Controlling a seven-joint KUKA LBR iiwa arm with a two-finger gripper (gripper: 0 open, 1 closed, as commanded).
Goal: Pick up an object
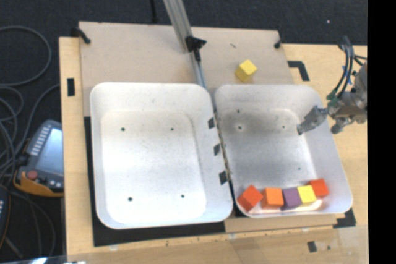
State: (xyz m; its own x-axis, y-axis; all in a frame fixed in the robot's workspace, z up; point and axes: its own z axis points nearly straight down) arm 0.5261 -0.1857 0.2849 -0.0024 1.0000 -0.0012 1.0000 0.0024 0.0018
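Note:
Several small blocks lie in a row along the near wall of the right bin: an orange-red block, an orange block, a purple block, a yellow block and a red block. A yellow cube sits on the board behind the bins, outside both. My gripper hangs over the right bin's right rim, well behind the row of blocks. It is open, with nothing between its fingers.
The left bin lies beside the right one. A slanted aluminium bar rises from the board behind the gap between the bins. A control pendant and cables lie off the bench at the left.

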